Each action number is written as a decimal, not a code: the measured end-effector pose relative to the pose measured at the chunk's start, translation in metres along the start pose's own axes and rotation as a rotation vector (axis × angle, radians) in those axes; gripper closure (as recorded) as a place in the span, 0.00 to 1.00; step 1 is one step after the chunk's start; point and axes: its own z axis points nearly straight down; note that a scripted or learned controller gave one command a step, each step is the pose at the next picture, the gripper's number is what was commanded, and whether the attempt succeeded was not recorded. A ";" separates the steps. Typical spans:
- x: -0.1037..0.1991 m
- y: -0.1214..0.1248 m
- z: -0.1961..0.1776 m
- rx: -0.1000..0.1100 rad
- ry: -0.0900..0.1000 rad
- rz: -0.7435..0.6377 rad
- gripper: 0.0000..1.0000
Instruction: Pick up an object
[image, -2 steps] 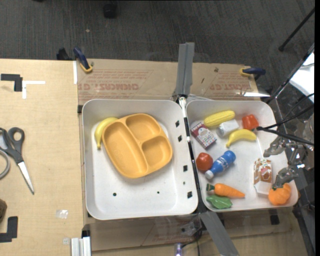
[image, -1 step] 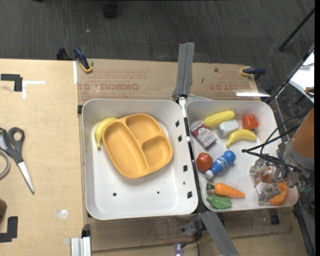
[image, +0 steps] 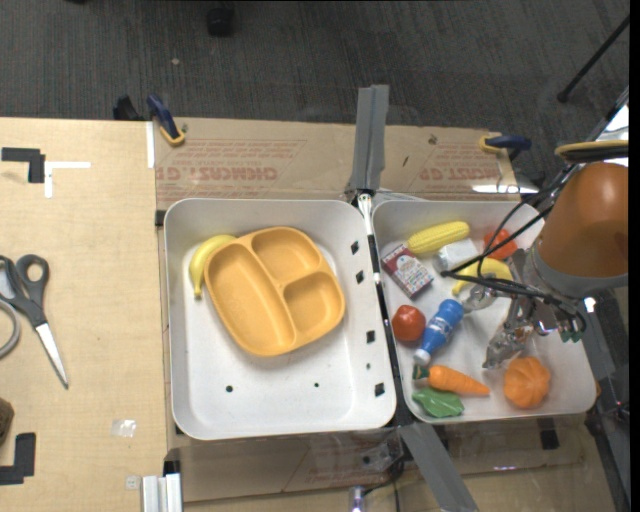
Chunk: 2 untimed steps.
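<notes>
The right bin (image: 574, 402) holds several toys. Among them are a yellow corn cob (image: 437, 237), a small red and white box (image: 407, 271), a red tomato (image: 407, 322), a blue bottle (image: 441, 327), a carrot (image: 459, 380), a green pepper (image: 438, 403) and an orange (image: 527, 382). My gripper (image: 503, 350) hangs low over the right part of this bin, just above and left of the orange and right of the blue bottle. I see nothing held in it. A yellow object (image: 482, 274) and a red-orange one (image: 500, 244) lie partly hidden behind cables and the arm.
The left bin (image: 275, 405) holds a yellow divided plate (image: 277, 290) with a banana (image: 205, 258) tucked under its left edge. Scissors (image: 36, 310) lie on the wooden bench at the far left. A grey divider bar (image: 371, 140) runs between the bins at the back.
</notes>
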 end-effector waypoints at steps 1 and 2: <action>-0.031 0.074 0.000 -0.001 0.000 -0.015 0.00; -0.093 0.053 -0.001 0.001 -0.002 0.142 0.00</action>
